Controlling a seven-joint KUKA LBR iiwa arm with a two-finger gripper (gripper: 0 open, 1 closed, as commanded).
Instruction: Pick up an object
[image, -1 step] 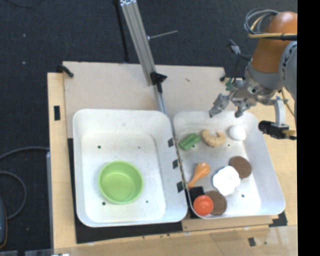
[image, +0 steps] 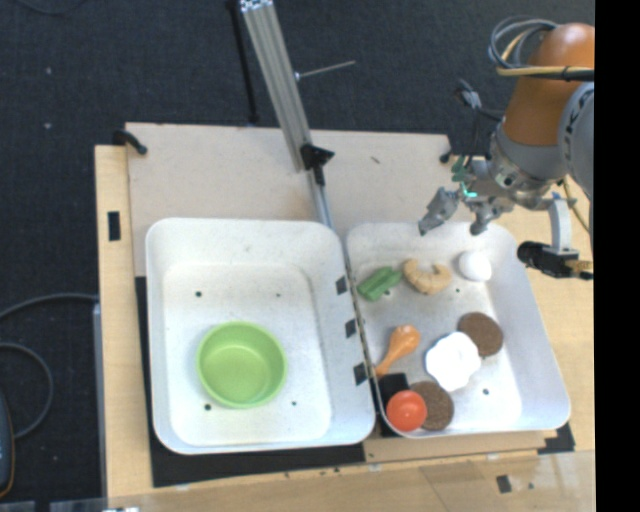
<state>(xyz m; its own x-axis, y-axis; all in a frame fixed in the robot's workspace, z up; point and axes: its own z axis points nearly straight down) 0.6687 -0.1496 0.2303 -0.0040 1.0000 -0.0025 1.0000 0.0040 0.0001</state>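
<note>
Looking down at a slant on a pale wooden bench, two shallow white bins with rounded corners sit side by side. The left bin has a matte, lightly speckled floor and holds one smooth lime-green plastic bowl, round and upright, near its front.

The right bin holds a loose scatter of small toy-like objects. Toward the back lie a stubby green piece, a lumpy tan piece curled like a pastry, and a smooth white egg shape. Nearer the middle is an orange, drumstick-shaped piece. Beside it a white, puffy, scalloped piece touches a flat dark-brown disc. At the front corner a glossy red ball sits against a second brown disc.

From the right, the grey arm with its rounded orange band reaches toward the back edge of the right bin. Its gripper hangs above that rim, two dark metal fingers spread apart and grasping nothing. The white egg shape lies just in front of the fingertips, apart from them.

A ribbed aluminium rail slants across the back of the bench.
</note>
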